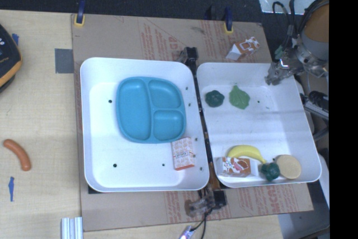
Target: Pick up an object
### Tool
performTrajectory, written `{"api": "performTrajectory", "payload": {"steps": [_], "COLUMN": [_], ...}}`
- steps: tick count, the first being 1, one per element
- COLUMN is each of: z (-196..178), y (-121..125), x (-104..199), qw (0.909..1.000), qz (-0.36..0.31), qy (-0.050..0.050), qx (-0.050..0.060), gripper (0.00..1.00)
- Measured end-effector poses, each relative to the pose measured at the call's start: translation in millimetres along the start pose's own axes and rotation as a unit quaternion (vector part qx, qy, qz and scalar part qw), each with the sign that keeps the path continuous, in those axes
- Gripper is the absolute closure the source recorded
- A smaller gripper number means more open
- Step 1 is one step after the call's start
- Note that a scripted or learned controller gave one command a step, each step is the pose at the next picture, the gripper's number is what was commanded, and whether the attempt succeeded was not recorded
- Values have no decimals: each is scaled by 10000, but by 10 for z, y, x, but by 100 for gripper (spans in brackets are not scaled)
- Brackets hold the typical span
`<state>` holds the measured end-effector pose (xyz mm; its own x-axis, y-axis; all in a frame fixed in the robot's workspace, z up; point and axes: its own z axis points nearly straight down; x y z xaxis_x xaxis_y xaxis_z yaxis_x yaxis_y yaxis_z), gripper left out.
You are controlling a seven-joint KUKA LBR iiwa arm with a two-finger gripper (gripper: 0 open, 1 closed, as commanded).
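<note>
I see several candidates in the right bin [291,115]: a dark green lump [215,98] and a lighter green leafy piece [239,97] near its far side, and along the near edge a banana [246,152], a small printed packet [236,166], a dark teal item [271,172] and a tan round disc [289,166], crowded too tightly for me to separate clearly. The gripper [277,74] sits over that bin's far right corner; it is small and blurred, so I cannot tell how it is set, and I see nothing in it. The left bin [92,120] holds 1 blue divided plate [151,109] and a red-and-white packet [183,153].
</note>
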<state>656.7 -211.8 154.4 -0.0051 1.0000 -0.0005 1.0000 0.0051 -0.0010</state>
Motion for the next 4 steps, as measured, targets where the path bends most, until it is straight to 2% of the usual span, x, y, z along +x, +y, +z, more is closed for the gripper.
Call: {"api": "performTrajectory", "payload": {"steps": [1, 2, 3, 4], "z": [-103, -102, -47, 378], "y": [2, 1, -571, -1353], "x": [2, 2, 1, 5], "qw": [10000, 10000, 10000, 10000], "qz": [-24, -27, 2, 2], "qy": [-2, -2, -3, 2], "qx": [10, 12, 14, 17], "gripper": [100, 0, 0, 0]}}
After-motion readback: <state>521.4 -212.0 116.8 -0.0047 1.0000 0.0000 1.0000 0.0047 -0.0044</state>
